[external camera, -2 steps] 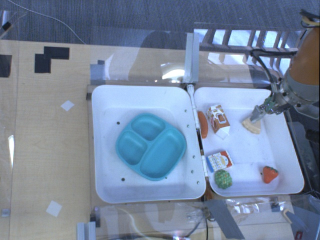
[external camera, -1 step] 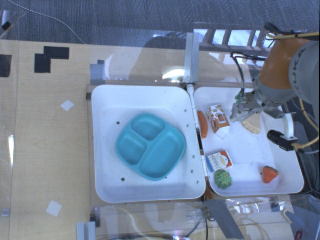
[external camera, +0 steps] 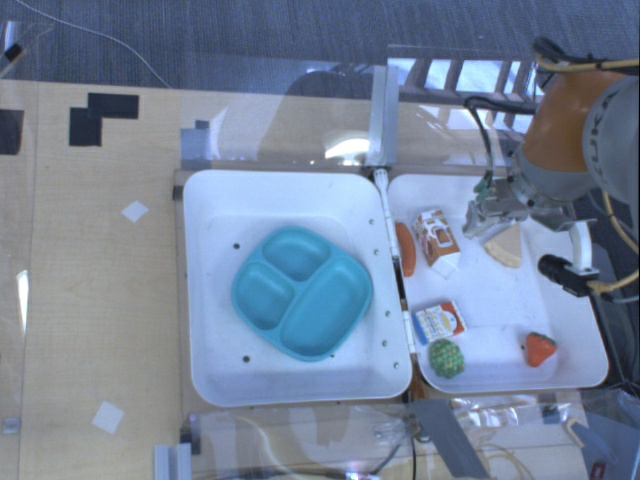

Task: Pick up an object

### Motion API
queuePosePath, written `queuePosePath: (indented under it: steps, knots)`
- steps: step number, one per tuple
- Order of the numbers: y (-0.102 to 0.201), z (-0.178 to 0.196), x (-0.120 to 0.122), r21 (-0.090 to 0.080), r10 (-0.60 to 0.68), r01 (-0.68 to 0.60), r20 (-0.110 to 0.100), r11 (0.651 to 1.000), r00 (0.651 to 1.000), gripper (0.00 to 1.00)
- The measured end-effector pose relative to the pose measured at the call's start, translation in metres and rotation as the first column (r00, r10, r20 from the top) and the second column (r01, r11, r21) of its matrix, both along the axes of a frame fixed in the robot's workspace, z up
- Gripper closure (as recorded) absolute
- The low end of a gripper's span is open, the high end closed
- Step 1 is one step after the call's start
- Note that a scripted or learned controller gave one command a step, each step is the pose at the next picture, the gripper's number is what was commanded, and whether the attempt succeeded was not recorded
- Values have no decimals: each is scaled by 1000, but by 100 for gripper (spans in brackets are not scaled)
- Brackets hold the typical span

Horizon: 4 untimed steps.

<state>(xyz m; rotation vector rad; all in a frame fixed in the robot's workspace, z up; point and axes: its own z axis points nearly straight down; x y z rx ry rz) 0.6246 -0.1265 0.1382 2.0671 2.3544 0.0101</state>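
Green toy (external camera: pixel 446 358): a knobbly green piece, broccoli-like, near the front wall of the right bin (external camera: pixel 575 376); of the right bin's contents it sits nearest the camera.
Strawberry (external camera: pixel 540 348): a small red-orange toy with a green top, in the right bin to the right of the green toy and well apart from it.
Small carton (external camera: pixel 439 321): white with blue and orange print, lying flat just behind the green toy, close to it.
Blue plate (external camera: pixel 303 292): a teal tray with three compartments, lying flat in the middle of the left bin (external camera: pixel 205 298), across the dividing wall from the green toy.
Sausage (external camera: pixel 406 247): a long red-orange piece lying along the right bin's left wall, behind the small carton.
Box (external camera: pixel 437 237): a white and orange-brown pack, tilted, just right of the sausage.
Wedge (external camera: pixel 505 246): a pale tan slice, bread- or cheese-like, behind the green toy and to its right; its upper edge sits beside the gripper.
Gripper (external camera: pixel 490 216): low over the rear of the right bin, beyond the wedge and next to it; nothing can be seen clamped in it, and whether it is wide or narrow cannot be told.
Arm (external camera: pixel 575 118): grey with an orange band, reaching in from the far right, behind everything in the right bin.
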Motion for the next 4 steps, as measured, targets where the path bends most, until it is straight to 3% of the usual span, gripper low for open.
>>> queuePosePath:
  steps: [1,2,3,4]
  knots:
    - [0,0,0,0,0,0,0,1000,1000,0]
    - [26,-21,39,-2,26,-26,26,1000,999,0]
    - [29,-29,38,3,-33,33,34,999,999,0]
    - [39,-28,21,-6,9,-9,46,1000,999,0]
